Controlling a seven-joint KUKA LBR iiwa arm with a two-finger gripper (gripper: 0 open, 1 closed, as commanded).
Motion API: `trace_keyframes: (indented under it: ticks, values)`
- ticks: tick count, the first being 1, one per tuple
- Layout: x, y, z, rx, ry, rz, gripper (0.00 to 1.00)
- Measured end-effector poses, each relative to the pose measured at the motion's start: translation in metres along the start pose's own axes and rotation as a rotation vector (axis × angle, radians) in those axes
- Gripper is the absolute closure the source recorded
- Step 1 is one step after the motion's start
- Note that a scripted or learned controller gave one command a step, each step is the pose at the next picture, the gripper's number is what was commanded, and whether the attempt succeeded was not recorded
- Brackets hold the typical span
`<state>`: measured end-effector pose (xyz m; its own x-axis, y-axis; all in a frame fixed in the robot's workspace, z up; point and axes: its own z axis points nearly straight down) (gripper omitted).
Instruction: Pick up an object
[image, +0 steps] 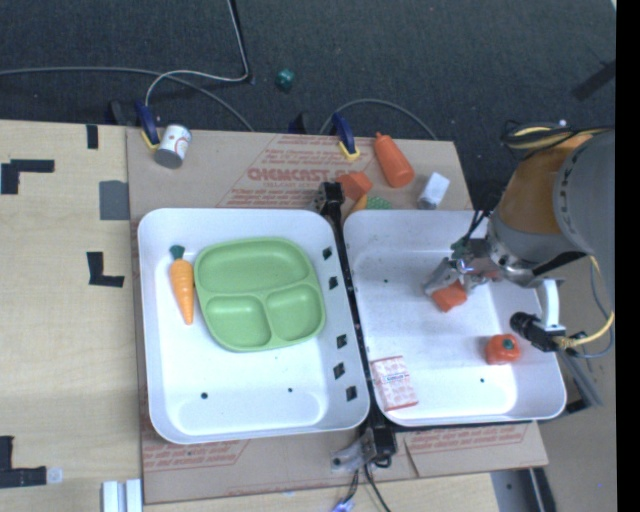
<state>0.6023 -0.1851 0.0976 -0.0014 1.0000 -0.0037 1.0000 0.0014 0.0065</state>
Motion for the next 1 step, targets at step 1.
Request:
trace_keyframes:
  ticks: [1]
  values:
    - [0.055, 0.0454, -0.1075, 0.005, 0.004, -0.001, 1.0]
